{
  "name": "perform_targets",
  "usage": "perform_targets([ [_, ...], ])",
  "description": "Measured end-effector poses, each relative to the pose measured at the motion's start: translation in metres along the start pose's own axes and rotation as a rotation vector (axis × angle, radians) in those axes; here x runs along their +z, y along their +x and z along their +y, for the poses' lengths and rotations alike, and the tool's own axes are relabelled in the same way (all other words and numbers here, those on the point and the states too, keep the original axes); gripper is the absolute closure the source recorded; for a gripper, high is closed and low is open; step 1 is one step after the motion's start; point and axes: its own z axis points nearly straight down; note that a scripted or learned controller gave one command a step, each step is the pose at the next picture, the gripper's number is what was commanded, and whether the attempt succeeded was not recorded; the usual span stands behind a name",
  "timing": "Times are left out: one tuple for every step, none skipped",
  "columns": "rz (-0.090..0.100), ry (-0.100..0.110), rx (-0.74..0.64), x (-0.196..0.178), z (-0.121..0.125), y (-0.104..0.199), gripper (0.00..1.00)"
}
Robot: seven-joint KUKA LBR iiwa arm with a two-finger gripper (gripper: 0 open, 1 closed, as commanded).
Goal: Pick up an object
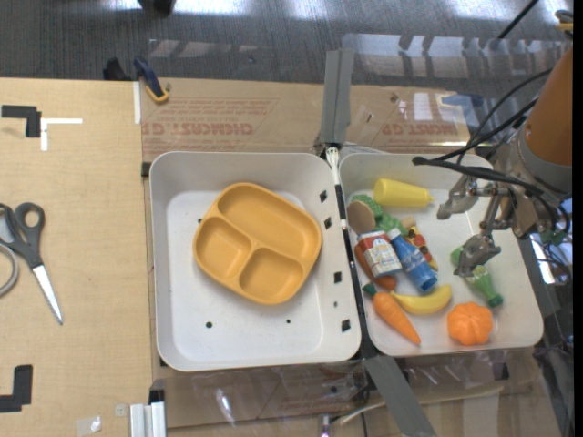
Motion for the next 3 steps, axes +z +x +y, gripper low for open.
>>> perform_targets([
  [0.002,0.0,0.129,0.146,0.0,0.004,0.0],
  [-0.008,0.002,0.18,0.189,0.001,0.002,0.0],
  [-0.004,0.001,0.176,0.182,0.003,0.003,1.0],
])
